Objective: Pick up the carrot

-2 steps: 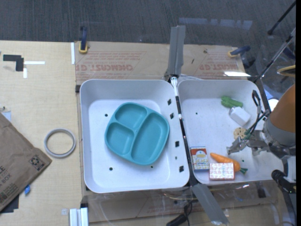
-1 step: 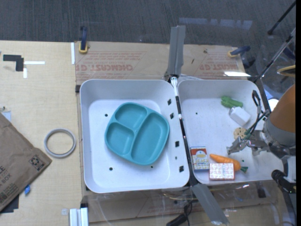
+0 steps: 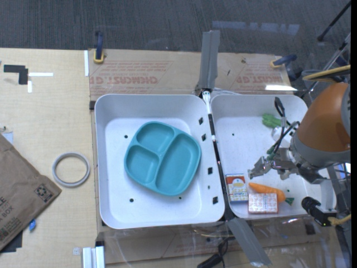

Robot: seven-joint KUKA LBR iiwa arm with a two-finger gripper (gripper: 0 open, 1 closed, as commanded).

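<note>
Camera view's near edge of the right bin (image 3: 223,127) holds two small printed cartons (image 3: 236,187), their labels unreadable, with the carrot (image 3: 266,188) touching them. Just above it hovers the gripper (image 3: 263,168), fingers spread and holding nothing. Farther off, cardboard (image 3: 139,71) reads "CHEMCAST GP" upside down; the left bin holds a teal divided plate (image 3: 162,158).

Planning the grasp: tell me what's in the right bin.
In the right bin: carrot, two small boxes, a green item. The gripper hangs above; the arm covers the bin's right side.
</note>
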